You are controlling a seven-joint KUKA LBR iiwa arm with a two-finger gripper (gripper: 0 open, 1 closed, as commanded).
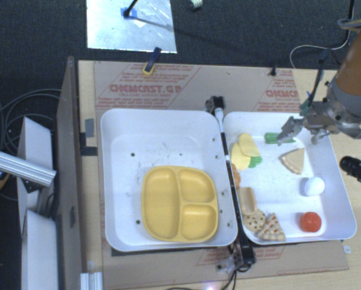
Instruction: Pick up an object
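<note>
Two white bins are set side by side on a brown bench. A yellow tray [180, 203] with three parts is laid in the left bin [123, 139]. Toy foods are spread in the right bin [340, 180]: a red ball [310, 222], a white egg [313, 186], a tan wedge [294, 160], and a green piece [271, 138]. The gripper [300, 132] is held over the far side of the right bin, just beside the green piece. Its fingers are spread apart, and nothing is held between them.

left bin [120, 162]: your tray [179, 203] in it | right bin [343, 216]: your ball [313, 186], tomato [310, 222], crackers [266, 225] in it
</note>
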